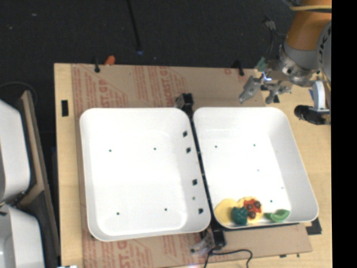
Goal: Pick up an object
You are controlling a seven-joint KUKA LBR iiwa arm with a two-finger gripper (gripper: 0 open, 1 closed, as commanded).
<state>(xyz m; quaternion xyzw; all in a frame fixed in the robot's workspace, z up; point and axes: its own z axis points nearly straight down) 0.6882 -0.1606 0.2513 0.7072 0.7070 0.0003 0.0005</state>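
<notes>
1. My pincer (261, 92) hangs over the counter just past the far rim of the right bin (290, 149), its two fingers apart with nothing between them.
2. Above it, my grey wrist and orange band (305, 29) run off the upper right corner, so the remainder of my arm is cut off.
3. The things to pick lie well away from my pincer, bunched in the near corner of the right bin: a pale yellow piece (226, 210), a teal lump (240, 216) on it, a small red object (252, 205) touching the teal one, and a green piece (279, 214) just beside them to the right.
4. These are too small for me to name more exactly.
5. The left bin (89, 149) sits touching the right one along a dark seam with black clips (189, 149).
6. Both bins rest on a cardboard sheet (83, 88) with red printing, laid on the light wooden counter (318, 144).
7. Beyond the counter the floor is dark, with a black cable (132, 17) crossing it.
8. White shapes (12, 149) at the left edge are cut off and I cannot tell what they are.
</notes>
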